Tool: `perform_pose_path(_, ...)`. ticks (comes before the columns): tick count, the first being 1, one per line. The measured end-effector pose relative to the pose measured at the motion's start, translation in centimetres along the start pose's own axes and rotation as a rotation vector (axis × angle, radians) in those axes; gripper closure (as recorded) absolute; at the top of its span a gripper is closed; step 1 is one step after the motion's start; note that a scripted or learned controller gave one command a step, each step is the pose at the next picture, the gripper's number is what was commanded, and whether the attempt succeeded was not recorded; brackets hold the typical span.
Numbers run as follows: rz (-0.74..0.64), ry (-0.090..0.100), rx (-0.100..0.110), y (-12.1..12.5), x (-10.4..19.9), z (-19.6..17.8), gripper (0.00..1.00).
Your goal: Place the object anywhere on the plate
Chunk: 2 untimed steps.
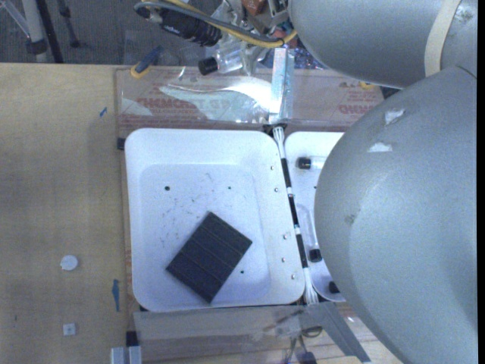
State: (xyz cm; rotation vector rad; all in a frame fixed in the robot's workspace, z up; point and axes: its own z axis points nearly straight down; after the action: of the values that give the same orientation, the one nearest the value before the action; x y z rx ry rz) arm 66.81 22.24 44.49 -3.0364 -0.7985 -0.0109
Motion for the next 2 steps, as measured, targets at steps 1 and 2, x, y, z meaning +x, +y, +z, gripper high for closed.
perform_pose_path(1,-0.079,-0.011,0.001,-0.9,-1.5,10.2,1.0)
perform_pose_path(2,-0.077,-0.008,0.001,-0.7,-1.4,9.1,1.0)
